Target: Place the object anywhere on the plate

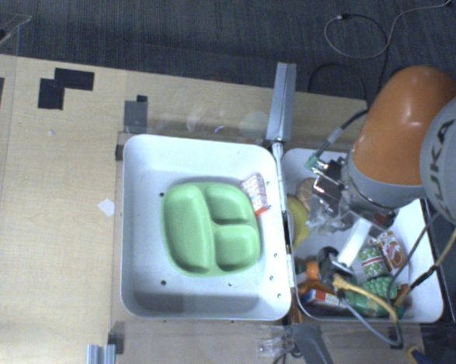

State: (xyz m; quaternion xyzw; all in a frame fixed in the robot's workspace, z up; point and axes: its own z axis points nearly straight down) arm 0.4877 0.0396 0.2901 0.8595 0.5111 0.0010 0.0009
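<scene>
The green plate lies in the left bin, well to the left of the pincer, and its three compartments look bare, so judging from this the placing is not done. A small red-and-white packet rests just off the plate's upper right edge, on the bin floor near the wall between the bins; it seems to touch the rim rather than sit on the plate, though the view is too coarse to be sure.

The pincer hangs low in the right bin, under the grey wrist and the orange band. Whether it is wide, narrow or holding something cannot be told, since the wrist hides most of it. Which thing is to be carried is therefore unclear.

Around it lies clutter: something yellow just to its left against the bin wall, and printed packets and a yellow-and-orange tangle below it. The wall between the bins stands between the pincer and the plate, so a carry would likely need a lift first.
</scene>
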